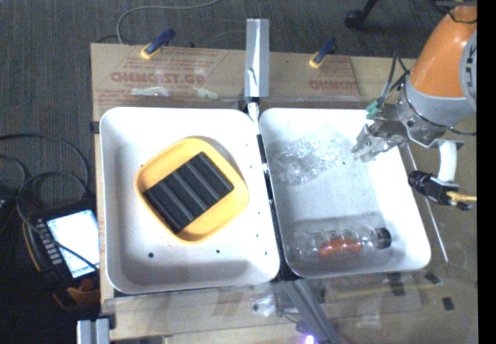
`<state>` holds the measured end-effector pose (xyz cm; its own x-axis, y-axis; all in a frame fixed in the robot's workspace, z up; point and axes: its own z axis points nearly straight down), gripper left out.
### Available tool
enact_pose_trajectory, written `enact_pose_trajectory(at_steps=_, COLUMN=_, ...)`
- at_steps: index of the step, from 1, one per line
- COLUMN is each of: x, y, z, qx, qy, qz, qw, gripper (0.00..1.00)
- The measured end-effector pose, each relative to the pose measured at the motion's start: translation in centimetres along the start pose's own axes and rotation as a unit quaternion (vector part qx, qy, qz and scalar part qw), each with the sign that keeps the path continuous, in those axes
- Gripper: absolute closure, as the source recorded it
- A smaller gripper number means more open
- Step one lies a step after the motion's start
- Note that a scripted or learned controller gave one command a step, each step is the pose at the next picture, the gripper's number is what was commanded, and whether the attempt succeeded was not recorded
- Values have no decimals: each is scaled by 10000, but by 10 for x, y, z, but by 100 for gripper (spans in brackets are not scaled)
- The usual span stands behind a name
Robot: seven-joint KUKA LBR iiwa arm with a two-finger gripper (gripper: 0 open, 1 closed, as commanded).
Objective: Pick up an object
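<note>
A yellow block with a black ribbed top (194, 187) lies in the left bin (124, 257). In the right bin (403, 257) a clear plastic bottle with an orange label (341, 243) lies on its side near the front wall. A crumpled piece of clear plastic (310, 155) rests at the back of that bin. My gripper (366, 146) hangs over the right bin's back right part, just right of the crumpled plastic, with nothing seen between its fingers.
A metal divider post (256, 63) stands behind the seam between the bins. Blue and yellow clamps (157, 43) hold the cardboard sheet at the back. A tablet-like device (66, 238) lies on the floor to the left.
</note>
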<state>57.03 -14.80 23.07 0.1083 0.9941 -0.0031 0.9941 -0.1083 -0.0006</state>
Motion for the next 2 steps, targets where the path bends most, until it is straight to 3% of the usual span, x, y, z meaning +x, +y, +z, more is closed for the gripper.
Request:
enact_pose_trajectory(at_steps=1, x=40, y=-37, z=97, qx=22, qy=16, qz=569, qw=9984, gripper=0)
enact_pose_trajectory(at_steps=2, x=22, y=-45, z=24, qx=2, qy=9, qz=-50, qw=10000, gripper=0)
